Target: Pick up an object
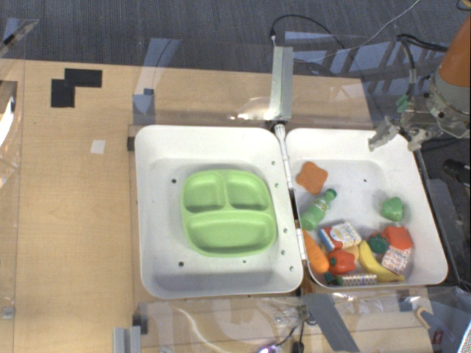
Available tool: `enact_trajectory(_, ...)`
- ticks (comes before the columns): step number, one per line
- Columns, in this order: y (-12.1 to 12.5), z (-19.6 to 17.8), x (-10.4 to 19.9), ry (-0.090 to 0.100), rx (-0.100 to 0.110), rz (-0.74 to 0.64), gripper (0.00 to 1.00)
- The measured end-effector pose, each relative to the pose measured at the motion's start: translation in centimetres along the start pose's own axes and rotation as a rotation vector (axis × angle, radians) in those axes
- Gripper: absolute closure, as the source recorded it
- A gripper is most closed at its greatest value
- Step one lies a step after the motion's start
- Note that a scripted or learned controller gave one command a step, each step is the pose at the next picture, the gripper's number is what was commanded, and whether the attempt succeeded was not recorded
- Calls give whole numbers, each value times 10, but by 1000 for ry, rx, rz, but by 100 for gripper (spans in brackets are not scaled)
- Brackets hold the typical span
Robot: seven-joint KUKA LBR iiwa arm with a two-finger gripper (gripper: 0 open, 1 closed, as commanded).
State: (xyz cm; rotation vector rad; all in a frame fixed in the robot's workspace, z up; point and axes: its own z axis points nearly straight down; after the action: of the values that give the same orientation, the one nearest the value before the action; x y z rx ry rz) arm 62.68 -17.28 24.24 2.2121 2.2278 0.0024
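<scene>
hovering at the right bin (412,169) far-right rim: gripper (395,132), jaw state unclear. toys (360,252) crowding the near edge.

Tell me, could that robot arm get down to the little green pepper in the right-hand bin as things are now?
Probably yes. The green pepper lies alone on bare bin floor, apart from the toy pile at the front, with nothing over it. The gripper hangs above the right bin's back edge, fairly close.

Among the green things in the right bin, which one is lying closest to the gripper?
The small round green piece by the right wall of the right bin. The green bottle lies farther left near the divider, away from the gripper.
</scene>
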Motion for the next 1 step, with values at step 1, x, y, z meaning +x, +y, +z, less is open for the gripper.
enact_trajectory(1, 33, 112, 75, 1, 2, -15, 0)
